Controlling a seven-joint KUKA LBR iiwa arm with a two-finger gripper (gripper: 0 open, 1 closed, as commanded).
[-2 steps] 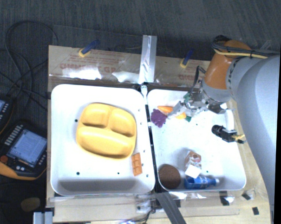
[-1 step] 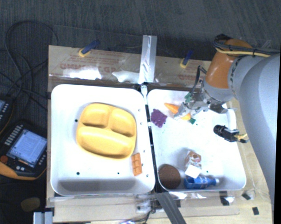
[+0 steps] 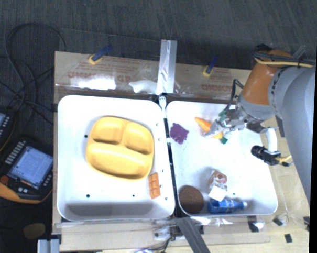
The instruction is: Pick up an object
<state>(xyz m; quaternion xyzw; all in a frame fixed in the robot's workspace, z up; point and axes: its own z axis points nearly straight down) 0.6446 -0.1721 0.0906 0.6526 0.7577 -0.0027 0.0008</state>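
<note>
The yellow tray [image 3: 120, 147] fills the left bin [image 3: 66, 198]. In the right bin [image 3: 260, 196], the end effector [image 3: 223, 126] hovers low just beside the orange carrot [image 3: 202, 123]; whether it is spread or pressed together is unclear.

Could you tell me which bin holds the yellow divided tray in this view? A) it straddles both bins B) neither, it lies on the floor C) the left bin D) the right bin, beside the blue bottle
C: the yellow divided tray lies flat in the left bin, while the blue bottle sits in the right bin.
</note>
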